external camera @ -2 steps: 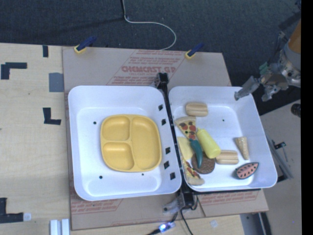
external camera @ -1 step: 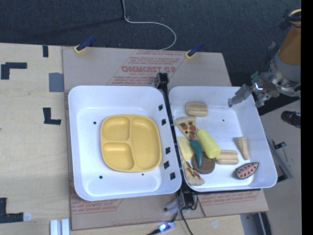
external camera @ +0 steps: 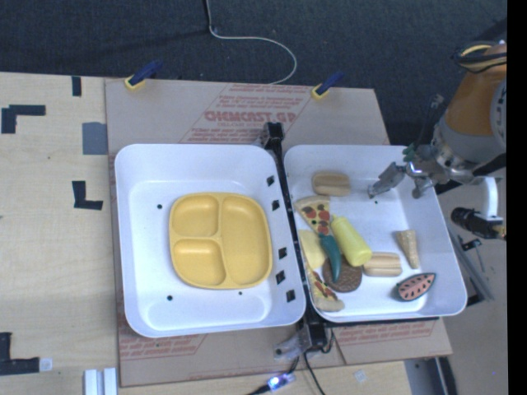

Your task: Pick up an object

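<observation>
Nearest you, at the front of the right bin (external camera: 428, 307):

1. Dark oval piece with a red face (external camera: 414, 286), front right corner, lying flat.
2. Heap along the left wall: a brown round piece (external camera: 346, 280), a teal piece (external camera: 332, 253) lying across it, a pale yellow piece (external camera: 311, 249) beside the wall, and a pizza slice (external camera: 316, 214) at the far end of the heap.
3. Small tan roll (external camera: 383, 264), touching the near end of the yellow cylinder (external camera: 350, 241), which lies slanted at mid-bin.
4. Cream cone (external camera: 408, 247), right of the roll, apart from it.
5. Tan bun (external camera: 331, 183), far left part of the bin, alone.

Left bin (external camera: 140, 179): one yellow divided plate (external camera: 221, 239), centred, three compartments.

The gripper (external camera: 397, 179) hangs over the far right part of the right bin. Your jaws stand spread, one finger reaching left toward the bun, the other shorter at the right; nothing sits between them. The bun lies to their left, apart from the tips. The cone lies nearer you than the jaws, well apart.

Both bins rest on a cardboard sheet (external camera: 247, 113) on the bench (external camera: 49, 155). Farthest: two clips (external camera: 144, 74) at the sheet's far edge and a white cable (external camera: 247, 35) on dark cloth.
</observation>
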